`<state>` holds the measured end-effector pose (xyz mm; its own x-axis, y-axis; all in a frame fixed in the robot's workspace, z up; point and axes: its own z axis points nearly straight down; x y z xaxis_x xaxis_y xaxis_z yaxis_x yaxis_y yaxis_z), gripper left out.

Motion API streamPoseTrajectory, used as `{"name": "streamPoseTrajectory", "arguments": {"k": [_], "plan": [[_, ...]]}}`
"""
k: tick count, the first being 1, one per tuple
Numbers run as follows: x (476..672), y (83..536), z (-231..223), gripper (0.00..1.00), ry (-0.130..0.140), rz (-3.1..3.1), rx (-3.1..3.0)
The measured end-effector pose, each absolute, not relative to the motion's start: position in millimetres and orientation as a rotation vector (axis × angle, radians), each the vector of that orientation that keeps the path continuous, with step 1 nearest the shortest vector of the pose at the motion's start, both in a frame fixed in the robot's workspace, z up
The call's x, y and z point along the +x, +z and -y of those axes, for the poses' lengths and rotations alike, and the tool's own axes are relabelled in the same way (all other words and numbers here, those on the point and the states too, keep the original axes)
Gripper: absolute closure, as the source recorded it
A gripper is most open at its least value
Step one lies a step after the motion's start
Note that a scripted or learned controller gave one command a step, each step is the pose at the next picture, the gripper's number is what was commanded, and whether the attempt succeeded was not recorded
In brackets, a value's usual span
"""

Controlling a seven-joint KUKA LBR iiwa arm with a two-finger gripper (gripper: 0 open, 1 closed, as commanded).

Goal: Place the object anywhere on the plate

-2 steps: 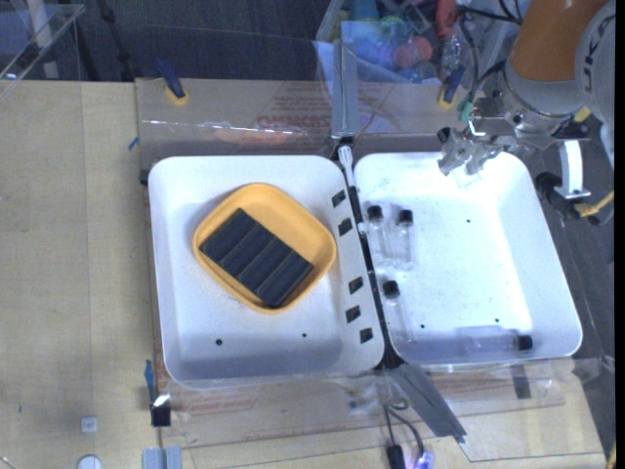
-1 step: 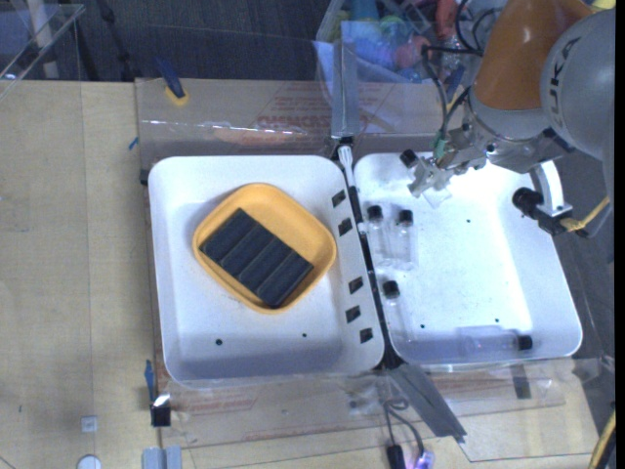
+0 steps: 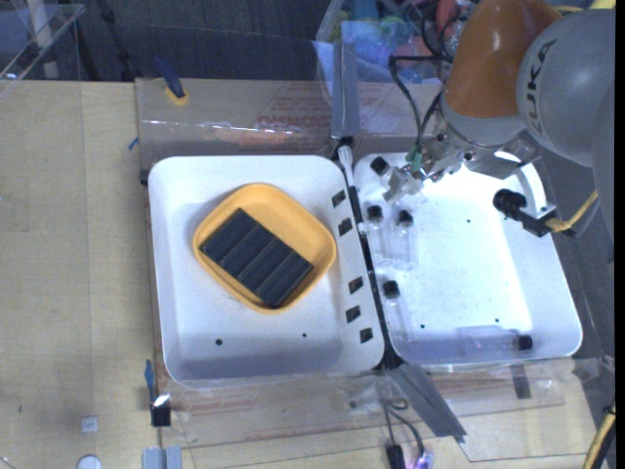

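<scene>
A yellow plate (image 3: 217, 225) with rounded corners lies in the left bin (image 3: 176, 340). A black ridged rectangular object (image 3: 256, 254) rests flat on the plate, turned at a slant. My gripper (image 3: 401, 188) hangs over the back left part of the right bin (image 3: 547, 311), close to the divider between the bins. It is well to the right of the plate and apart from the black object, with nothing seen in it.
Several small black clips (image 3: 354, 283) line the divider. Small dark spots (image 3: 389, 287) and a clear item with a black end (image 3: 498, 341) lie in the right bin. A crate of coloured items (image 3: 391, 8) stands behind the bins.
</scene>
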<state>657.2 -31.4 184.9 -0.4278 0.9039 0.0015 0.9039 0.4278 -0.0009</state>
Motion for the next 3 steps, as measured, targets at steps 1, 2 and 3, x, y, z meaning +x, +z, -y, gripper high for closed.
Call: {"name": "streamPoseTrajectory", "arguments": {"k": [1,2,3], "plan": [[646.6,193,-5,1.00,-0.001,2.796,-1.429],[626.4,185,-33,1.00,-0.002,2.927,-1.139],[594.1,185,-68,1.00,-0.002,2.980,-0.991]]}}
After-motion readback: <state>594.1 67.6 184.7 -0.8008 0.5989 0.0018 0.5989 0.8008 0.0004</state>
